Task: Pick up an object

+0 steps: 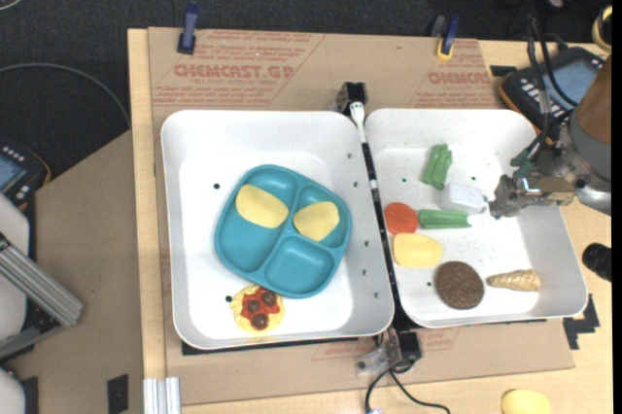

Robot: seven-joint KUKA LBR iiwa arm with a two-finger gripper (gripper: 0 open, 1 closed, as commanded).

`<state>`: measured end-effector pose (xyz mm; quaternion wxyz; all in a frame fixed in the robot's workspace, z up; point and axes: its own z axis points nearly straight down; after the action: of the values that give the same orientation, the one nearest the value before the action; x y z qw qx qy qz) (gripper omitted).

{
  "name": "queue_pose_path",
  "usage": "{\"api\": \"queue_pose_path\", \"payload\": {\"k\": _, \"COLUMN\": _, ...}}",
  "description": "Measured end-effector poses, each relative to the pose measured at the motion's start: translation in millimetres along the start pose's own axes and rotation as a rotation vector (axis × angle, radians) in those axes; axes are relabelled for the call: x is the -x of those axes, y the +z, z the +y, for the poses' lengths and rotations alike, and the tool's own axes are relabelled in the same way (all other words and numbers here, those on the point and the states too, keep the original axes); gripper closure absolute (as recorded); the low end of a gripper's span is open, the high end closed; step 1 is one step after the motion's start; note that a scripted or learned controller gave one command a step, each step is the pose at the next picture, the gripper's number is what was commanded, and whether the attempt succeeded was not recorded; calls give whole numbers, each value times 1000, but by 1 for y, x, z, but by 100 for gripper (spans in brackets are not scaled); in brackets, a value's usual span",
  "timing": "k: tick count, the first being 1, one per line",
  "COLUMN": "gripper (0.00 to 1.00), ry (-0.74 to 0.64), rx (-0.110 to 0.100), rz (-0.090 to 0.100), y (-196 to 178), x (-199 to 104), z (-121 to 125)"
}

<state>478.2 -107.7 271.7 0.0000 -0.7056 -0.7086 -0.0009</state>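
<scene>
My gripper (pixel 505 200) hangs low over the right-hand shallow white plastic bin (pixel 544 305), near its right wall. I cannot tell its state from this view, and nothing is visibly held.

No target is assigned, so I judge the candidates by reach. Nearest is the small pale, whitish block (pixel 465 198), just left of my gripper. Its material is not clear. It looks light and probably rigid. Take it across its short sides.

Just below the block lies the orange toy carrot with a green stem (pixel 423 219). It looks like hollow moulded plastic: light, stiff, smooth and likely slippery. Grip across the orange body, not the thin stem.

The green ridged toy vegetable (pixel 436 165) lies farther up the bin. Its ridges should resist slipping. Grip across its narrow width.

The yellow rounded toy fruit (pixel 417 252) sits just below the carrot. Its curved skin may squirt out of a shallow pinch. Centre the grasp on its widest part.

The flat brown disc (pixel 458 285) lies flush on the bin floor and offers little edge. The tan cone-shaped shell (pixel 514 281) tapers and may slide toward its tip. Both are poorer choices.

The left white bin (pixel 185 208) holds a teal divided plastic tray (pixel 282 257) and lies well apart from my gripper.
</scene>
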Motion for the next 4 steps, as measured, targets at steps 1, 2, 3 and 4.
{"api": "queue_pose_path", "payload": {"k": 1, "gripper": 100, "ry": 7, "rx": -5, "rz": 0, "y": 87, "x": 68, "z": 0}}
{"api": "queue_pose_path", "payload": {"k": 2, "gripper": 100, "ry": -4, "rx": 6, "rz": -1, "y": 15, "x": -19, "z": 28}}
{"api": "queue_pose_path", "payload": {"k": 3, "gripper": 100, "ry": -1, "rx": 2, "rz": 0, "y": -21, "x": -99, "z": 1}}
{"api": "queue_pose_path", "payload": {"k": 4, "gripper": 100, "ry": 2, "rx": -2, "rz": 0, "y": 56, "x": -112, "z": 57}}
